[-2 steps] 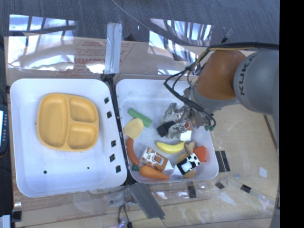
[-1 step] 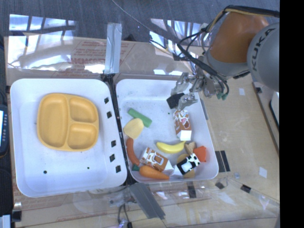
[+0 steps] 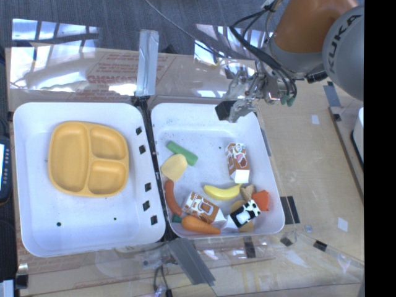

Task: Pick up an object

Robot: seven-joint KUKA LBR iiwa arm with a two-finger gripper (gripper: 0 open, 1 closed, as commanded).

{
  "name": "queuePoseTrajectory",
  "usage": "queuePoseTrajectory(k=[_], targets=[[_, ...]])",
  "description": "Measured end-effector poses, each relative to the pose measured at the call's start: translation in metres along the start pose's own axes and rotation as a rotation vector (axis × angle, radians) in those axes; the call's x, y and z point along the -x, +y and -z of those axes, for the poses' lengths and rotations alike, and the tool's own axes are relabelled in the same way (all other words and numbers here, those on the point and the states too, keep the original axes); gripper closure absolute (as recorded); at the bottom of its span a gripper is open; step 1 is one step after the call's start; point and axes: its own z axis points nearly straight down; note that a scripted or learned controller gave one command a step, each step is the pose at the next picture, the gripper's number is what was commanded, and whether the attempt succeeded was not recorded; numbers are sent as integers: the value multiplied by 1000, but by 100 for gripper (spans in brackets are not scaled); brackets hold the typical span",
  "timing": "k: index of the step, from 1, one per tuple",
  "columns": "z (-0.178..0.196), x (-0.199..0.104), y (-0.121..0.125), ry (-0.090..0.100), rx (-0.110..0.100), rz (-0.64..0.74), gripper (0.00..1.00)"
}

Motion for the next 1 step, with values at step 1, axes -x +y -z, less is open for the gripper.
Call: queuePoseTrajectory(k=[1], targets=[[-147, -19, 38, 15, 5, 82, 100]])
